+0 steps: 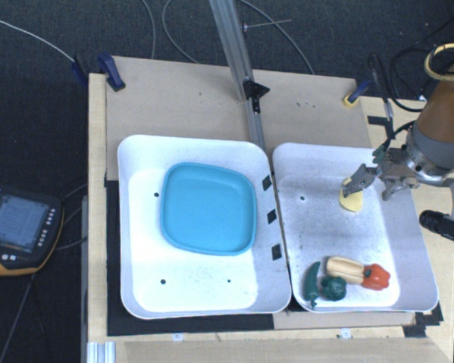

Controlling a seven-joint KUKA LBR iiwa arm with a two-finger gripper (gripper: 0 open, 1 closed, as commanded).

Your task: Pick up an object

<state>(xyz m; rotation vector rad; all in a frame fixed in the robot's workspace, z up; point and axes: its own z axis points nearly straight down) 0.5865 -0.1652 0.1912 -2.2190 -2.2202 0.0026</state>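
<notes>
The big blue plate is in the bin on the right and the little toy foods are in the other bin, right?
Not quite. The camera view shows the blue plate lying in the left bin, not the right one. The toy foods, a yellow piece, a green piece and a tan and red piece, are in the right bin.

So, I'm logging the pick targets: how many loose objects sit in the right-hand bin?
4. A yellow piece lies under the gripper. By the near edge: a dark green item, a teal one, and a tan-and-red item. The arm may hide more.
</notes>
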